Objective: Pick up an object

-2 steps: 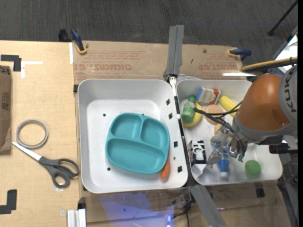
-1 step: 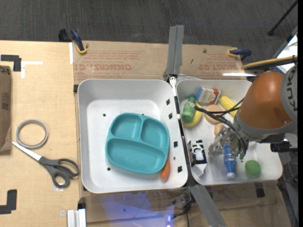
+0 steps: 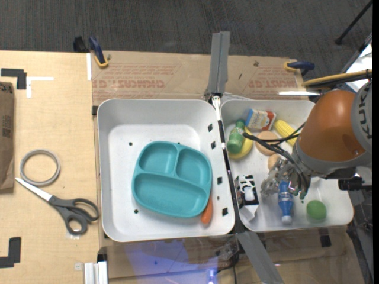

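Glossy teal sectioned plate (image 3: 172, 179) of smooth plastic in the left bin (image 3: 112, 158), with a slim orange carrot (image 3: 206, 212) touching its lower right edge. Crowded right bin (image 3: 337, 218): a small blue bottle (image 3: 285, 203) lying lengthwise, a round green ball (image 3: 316, 210) near it, a knobbly yellow corn cob (image 3: 284, 127), a green-and-yellow fruit (image 3: 238, 142). Metal jaws (image 3: 283, 181) low over the bottle's upper end, just beside or touching it; spread or pressed together, cannot tell. Steel scissors (image 3: 59, 205) and tape ring (image 3: 39, 167) on the wooden counter (image 3: 53, 117).
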Motion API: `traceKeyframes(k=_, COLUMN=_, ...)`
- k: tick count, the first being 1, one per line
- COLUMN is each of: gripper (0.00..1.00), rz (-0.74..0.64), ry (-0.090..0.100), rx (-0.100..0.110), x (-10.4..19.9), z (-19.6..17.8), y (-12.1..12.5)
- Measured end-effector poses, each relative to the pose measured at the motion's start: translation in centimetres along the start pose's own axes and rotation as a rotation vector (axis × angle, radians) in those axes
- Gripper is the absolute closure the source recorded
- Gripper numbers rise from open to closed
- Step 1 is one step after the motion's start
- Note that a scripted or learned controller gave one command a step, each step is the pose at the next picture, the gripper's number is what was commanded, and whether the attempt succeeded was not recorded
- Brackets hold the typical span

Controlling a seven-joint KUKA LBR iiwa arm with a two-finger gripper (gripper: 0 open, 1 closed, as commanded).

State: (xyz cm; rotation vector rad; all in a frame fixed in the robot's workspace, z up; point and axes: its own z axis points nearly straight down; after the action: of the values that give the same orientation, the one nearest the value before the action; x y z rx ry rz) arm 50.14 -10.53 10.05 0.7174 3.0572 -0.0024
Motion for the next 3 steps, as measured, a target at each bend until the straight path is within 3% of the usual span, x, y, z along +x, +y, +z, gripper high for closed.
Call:
traceKeyframes(k=1, gripper=0.00, rz=-0.058, ry=0.001, rx=-0.001, x=0.9, z=0.9, y=-3.5)
traceKeyframes(k=2, gripper=0.00, rz=-0.063, ry=-0.002, rx=-0.002, x=-8.5, z=0.8, y=1.7)
traceKeyframes(k=3, gripper=0.00, rz=-0.162, ry=-0.001, rx=-0.002, x=-6.3, z=0.8, y=-2.4)
